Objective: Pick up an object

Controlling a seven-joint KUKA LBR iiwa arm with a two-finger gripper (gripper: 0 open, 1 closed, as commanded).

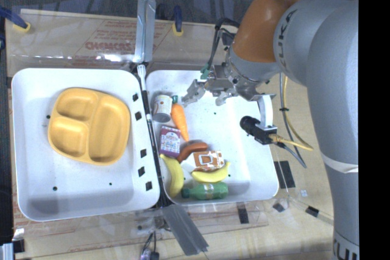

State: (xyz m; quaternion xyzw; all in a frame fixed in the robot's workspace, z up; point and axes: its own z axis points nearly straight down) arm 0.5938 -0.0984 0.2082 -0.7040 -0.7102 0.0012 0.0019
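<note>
We judged the approach under way: our gripper (210, 89) hovered with fingers spread and nothing held over the right bin (244, 158), just right of the carrot (179, 121), so descending onto it came next.

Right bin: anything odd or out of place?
Nothing damaged or spilled. The toys in the right bin are crowded against its left wall: can, carrot, bananas, green bottle. The yellow tray sits slightly askew in the left bin.
</note>
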